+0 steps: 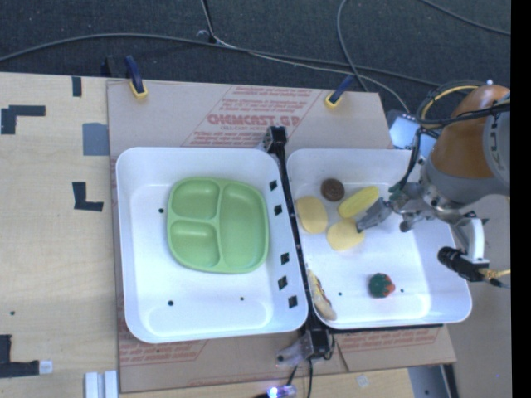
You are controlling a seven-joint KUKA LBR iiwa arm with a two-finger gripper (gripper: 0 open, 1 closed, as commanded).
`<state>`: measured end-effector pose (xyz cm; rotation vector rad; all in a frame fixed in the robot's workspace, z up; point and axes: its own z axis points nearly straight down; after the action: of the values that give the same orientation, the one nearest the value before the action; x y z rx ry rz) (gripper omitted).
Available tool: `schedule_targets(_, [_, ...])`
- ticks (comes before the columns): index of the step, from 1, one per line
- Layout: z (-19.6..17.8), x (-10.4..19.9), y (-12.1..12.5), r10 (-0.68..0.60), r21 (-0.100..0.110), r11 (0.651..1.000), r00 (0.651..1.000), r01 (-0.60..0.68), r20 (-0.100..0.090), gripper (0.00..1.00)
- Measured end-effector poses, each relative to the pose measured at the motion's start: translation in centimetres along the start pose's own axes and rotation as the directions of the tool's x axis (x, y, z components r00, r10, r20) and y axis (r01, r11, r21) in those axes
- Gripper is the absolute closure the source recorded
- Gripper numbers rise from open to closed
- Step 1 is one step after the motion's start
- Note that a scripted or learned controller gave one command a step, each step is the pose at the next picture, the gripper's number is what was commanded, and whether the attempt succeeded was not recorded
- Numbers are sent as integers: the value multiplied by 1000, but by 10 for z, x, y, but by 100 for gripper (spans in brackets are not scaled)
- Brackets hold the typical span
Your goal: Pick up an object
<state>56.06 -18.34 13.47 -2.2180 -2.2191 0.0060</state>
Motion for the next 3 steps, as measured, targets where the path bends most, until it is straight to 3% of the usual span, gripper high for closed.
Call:
schedule_targets(1, [-13,0,1,-2,-4,1000,1000,2,1,100])
schedule_targets(2, [-70,3,11,-1,-9,1000,1000,1,2,100])
schedule_targets(3, [-86,3,11,0,-7,1000,1000,0,1,100])
